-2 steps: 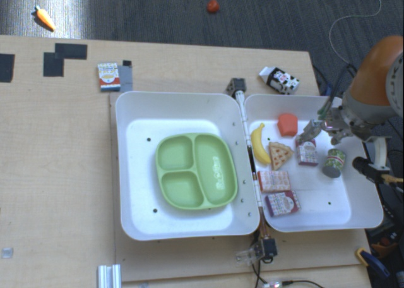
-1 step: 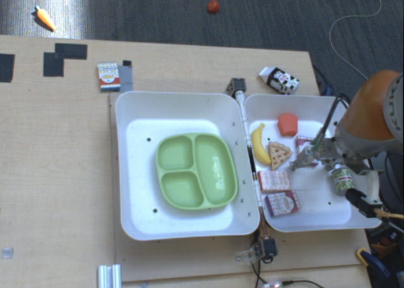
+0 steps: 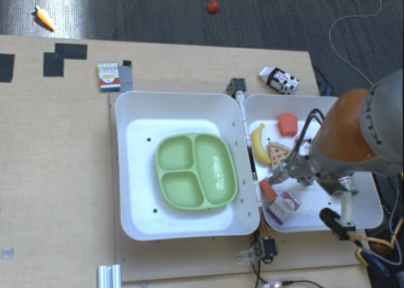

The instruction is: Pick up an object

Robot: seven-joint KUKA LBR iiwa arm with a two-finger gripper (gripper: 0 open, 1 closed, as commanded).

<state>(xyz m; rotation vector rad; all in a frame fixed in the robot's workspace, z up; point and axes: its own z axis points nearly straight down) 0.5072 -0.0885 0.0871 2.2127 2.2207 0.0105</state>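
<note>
From my console, the arm (image 3: 353, 138) takes up most of the right side, its orange band bulging over the right bin (image 3: 372, 214). The left bin (image 3: 136, 154) comes next in size, and it carries a green divided plate (image 3: 196, 170) with three compartments, nothing in them that I can see.

In the right bin lie the candidates: a yellow banana (image 3: 257, 141) along the near wall by the divider, a red block (image 3: 288, 124) toward the far end, a triangular wafer-like piece (image 3: 278, 152) just beside the banana, a small packet (image 3: 284, 205) near the front, and an orange-red item (image 3: 267, 188) touching or nearly touching the packet.

The gripper (image 3: 285, 172) hangs low over the middle of that cluster, between the wafer piece and the orange-red item. I judge the pick as not yet made: nothing is visibly lifted, and every object seems to rest on the bin floor.

As for the claw, I cannot tell whether it is wide or closed (the wrist hardware blurs into grey clutter there). The arm also covers the bin's right half, so whatever sits beneath it is hidden from me.
</note>
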